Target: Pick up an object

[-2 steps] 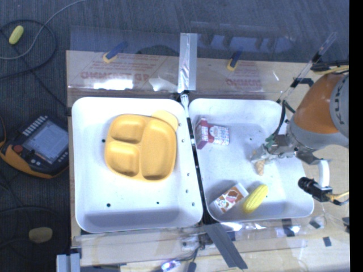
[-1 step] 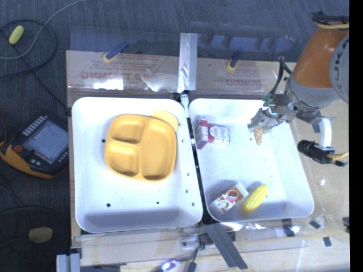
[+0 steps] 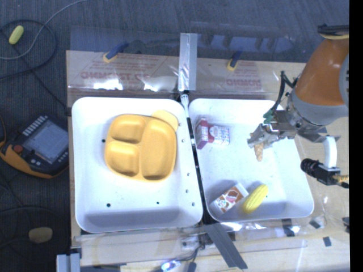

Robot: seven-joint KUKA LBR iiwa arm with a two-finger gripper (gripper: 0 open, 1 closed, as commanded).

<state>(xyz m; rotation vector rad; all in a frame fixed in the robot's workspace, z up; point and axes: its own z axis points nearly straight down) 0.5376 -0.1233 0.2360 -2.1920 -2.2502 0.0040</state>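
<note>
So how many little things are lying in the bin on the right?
3 that I can see: a red and white carton near the bin's top left, a small packet at the bottom, and a yellow corn cob touching it. The gripper might hide something small.

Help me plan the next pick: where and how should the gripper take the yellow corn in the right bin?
Grip the corn across its narrow middle, coming from above. It lies flat and slanted near the right bin's front wall, touching a small carton on its left, so fingers likely fit best closing across its width.
</note>
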